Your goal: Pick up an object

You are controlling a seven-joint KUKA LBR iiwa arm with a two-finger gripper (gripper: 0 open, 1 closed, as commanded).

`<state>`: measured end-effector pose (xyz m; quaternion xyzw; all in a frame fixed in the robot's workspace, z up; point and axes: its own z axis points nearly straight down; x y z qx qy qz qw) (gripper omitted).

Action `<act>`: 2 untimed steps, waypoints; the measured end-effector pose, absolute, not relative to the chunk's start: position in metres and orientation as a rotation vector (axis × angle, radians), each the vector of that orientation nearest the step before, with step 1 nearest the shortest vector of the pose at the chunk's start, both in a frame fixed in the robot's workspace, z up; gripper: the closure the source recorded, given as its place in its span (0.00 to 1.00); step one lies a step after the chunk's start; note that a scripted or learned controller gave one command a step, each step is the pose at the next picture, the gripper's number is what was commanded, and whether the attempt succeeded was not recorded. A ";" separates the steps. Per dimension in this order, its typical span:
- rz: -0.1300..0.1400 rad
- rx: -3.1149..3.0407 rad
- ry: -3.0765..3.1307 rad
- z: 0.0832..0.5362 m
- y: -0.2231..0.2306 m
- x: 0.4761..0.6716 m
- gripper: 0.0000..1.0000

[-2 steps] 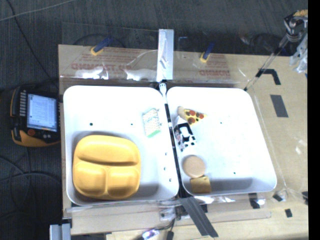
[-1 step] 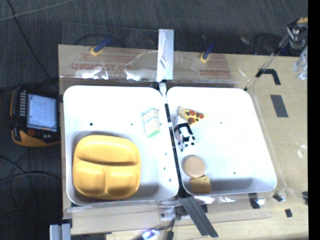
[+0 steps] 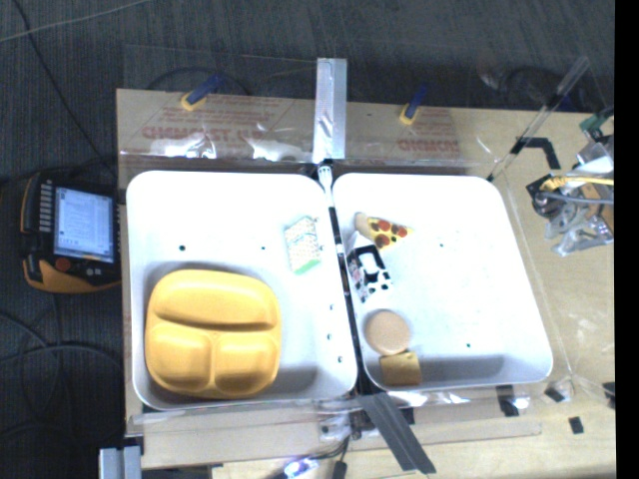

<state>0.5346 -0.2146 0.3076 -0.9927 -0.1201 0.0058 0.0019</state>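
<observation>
Nothing is lifted yet: the yellow bread-shaped toy (image 3: 213,328) lies in the left bin (image 3: 170,208), the pizza-slice toy (image 3: 383,230) in the right bin (image 3: 469,267); the jaws' state cannot be told.

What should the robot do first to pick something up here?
Probably swing the gripper from the bench's right edge over the right bin. It sits outside both bins, while the round tan disc lies flat with bare floor to its right, an easy target.

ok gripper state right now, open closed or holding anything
Gripper: cannot be told. It sits at the bench's right edge, outside the right bin, and nothing is seen held.
</observation>
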 end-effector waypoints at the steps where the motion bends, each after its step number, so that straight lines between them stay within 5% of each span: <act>1: 0.018 -3.110 -0.397 0.105 -0.202 0.556 1.00; 2: -0.026 -3.094 -0.610 0.092 -0.144 0.503 1.00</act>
